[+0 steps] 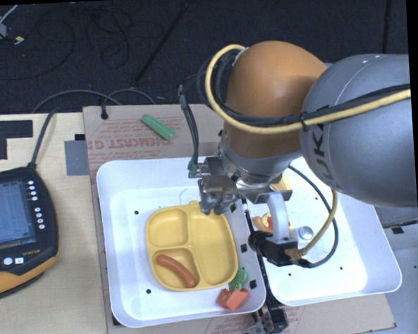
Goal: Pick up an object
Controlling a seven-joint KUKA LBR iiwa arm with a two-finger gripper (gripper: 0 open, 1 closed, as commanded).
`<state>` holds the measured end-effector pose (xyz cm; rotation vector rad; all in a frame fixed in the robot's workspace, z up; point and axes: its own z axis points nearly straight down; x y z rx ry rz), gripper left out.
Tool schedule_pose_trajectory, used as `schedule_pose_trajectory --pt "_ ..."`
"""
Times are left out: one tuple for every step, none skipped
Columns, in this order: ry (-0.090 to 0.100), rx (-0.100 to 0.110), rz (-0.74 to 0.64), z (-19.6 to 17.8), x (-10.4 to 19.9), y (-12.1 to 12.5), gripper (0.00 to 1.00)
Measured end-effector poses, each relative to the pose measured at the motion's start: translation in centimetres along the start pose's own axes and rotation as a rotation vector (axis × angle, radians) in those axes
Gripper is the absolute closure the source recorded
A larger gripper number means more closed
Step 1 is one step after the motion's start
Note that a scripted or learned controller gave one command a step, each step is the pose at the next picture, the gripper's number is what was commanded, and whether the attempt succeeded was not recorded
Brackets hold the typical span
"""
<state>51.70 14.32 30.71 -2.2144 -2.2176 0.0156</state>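
I see the gripper [214, 198] low over the yellow divided plate's [207, 251] back rim in the left bin [119, 203] | grip state: I cannot tell | sausage [176, 269] lies in plate's front compartment | toy carrot [234, 295] just beside plate | arm [319, 128] blocks much of right bin [371, 273] | green block [158, 126] on table behind bins

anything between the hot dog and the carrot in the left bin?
In the camera view, the hot dog lies in the yellow tray; the tray's raised rim and a bare strip of white bin floor separate it from the carrot.

The arm [312, 121] reaches in from the right — its orange band bulks above the wrist.
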Motion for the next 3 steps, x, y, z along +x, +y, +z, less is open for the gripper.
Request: schedule_pose_trajectory --pt "0.001 -0.007 0.001 0.0 -2.2 -0.9 1.0" --pt "0.001 -0.004 -0.001 1.9 0.7 -4.3 1.0" --pt "0.007 -0.027 0.0 -18.5 0.4 -4.3 1.0"
